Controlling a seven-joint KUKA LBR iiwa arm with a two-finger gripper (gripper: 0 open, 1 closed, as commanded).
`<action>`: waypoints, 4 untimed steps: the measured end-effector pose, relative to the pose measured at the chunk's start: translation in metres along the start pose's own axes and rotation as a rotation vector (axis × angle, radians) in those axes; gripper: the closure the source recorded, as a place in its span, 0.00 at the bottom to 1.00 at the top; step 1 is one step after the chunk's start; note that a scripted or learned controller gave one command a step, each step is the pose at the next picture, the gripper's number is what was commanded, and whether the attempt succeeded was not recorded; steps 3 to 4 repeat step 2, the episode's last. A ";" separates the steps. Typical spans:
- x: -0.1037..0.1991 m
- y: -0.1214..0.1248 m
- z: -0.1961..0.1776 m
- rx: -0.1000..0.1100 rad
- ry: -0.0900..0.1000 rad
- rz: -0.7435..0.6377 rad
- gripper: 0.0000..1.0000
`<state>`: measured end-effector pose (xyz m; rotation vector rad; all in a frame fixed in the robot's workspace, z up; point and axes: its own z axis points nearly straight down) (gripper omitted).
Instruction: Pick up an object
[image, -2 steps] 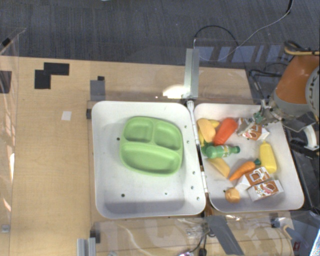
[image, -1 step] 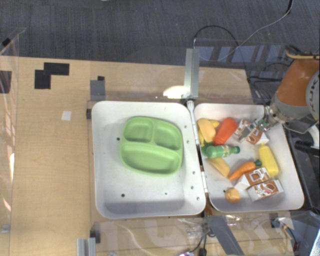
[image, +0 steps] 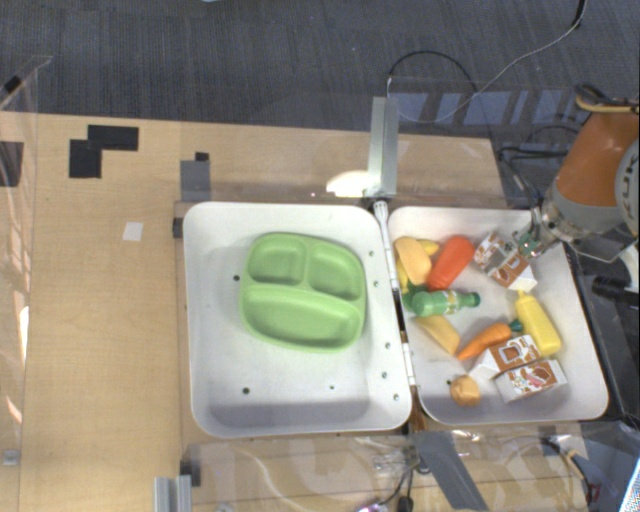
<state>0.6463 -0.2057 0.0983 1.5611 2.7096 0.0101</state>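
Nothing is seen lifted yet; the gripper (image: 530, 240) is poised over a carton (image: 503, 259) near the right bin's (image: 590, 400) far edge.

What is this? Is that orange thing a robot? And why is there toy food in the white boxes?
Yes! The grey and orange thing is a robot arm, reaching in from the right. One camera looks down from above. Its gripper, like a two-finger hand, hangs over a small carton in the right bin. I can't tell if it's holding anything. That bin also has toy food: a green bottle, a carrot and a yellow bottle. The left bin holds a green tray with sections. The robot practises picking things up.
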 end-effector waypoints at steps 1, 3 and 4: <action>0.058 0.064 -0.069 0.008 0.007 0.015 1.00; 0.120 0.099 -0.084 0.011 0.008 0.144 1.00; 0.120 0.099 -0.084 0.011 0.008 0.144 1.00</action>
